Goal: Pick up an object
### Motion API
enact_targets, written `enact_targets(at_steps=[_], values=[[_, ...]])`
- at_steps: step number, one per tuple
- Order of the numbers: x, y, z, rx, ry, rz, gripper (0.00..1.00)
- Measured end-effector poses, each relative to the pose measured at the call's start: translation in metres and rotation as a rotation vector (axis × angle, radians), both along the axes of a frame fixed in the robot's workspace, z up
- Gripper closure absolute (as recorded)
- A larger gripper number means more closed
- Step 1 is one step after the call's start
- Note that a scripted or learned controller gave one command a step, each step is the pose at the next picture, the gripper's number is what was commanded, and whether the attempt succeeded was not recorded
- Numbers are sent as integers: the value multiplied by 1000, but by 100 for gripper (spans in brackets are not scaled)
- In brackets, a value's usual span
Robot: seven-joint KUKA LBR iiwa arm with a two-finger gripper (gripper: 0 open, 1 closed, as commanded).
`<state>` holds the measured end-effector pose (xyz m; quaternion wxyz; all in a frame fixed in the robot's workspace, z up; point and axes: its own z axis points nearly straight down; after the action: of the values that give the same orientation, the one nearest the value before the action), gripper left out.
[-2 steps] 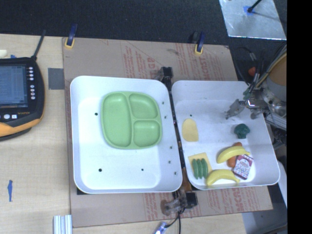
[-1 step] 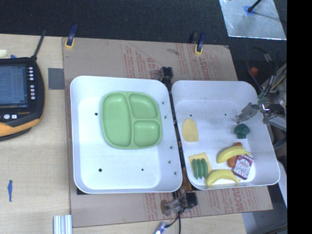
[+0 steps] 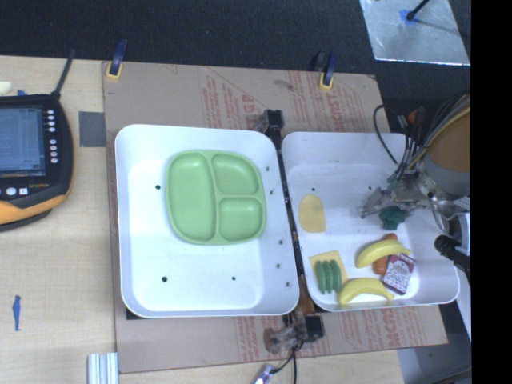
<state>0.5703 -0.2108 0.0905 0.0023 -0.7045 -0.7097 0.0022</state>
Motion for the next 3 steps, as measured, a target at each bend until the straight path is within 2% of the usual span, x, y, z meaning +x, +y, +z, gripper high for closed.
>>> enact_targets(at_steps=[1,2,3], values=[[-55,-1,101,-1,-5,-4,0],[-3,5,0,0,-1,-1,0],[10,-2,93,-1,-5,-3,0]])
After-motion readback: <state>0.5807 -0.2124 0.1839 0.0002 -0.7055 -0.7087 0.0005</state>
